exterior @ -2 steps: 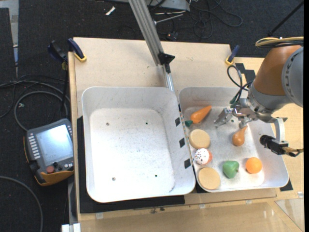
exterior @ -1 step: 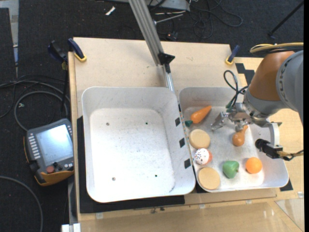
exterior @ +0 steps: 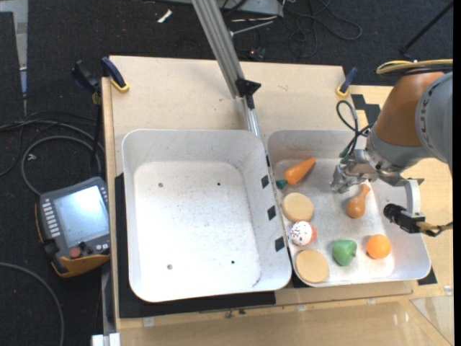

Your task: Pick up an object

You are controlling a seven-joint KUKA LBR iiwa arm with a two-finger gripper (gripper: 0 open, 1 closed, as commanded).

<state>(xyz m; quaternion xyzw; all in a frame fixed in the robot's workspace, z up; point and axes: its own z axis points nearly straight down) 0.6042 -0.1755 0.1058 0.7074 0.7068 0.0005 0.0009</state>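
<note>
My gripper (exterior: 347, 179) hangs over the back part of the right bin (exterior: 414, 265), below the arm's orange band. Just in front of it and to its right lies a small tan pear-shaped object (exterior: 356, 205), close to the gripper's tip; I cannot tell whether they touch. An orange carrot (exterior: 300, 169) lies to the gripper's left. Further forward are a round tan biscuit (exterior: 297, 207), a white ball with red spots (exterior: 302, 232), a second biscuit (exterior: 312, 264), a green pepper (exterior: 344, 251) and an orange fruit (exterior: 378, 246).
The left bin (exterior: 194, 215) sits beside the right one, their walls meeting in the middle. A slanted metal pole (exterior: 220, 38) comes down to the bins' back edge. Clamps (exterior: 115, 74) hold the bench corners. A teach pendant (exterior: 75, 222) lies off the bench at left.
</note>
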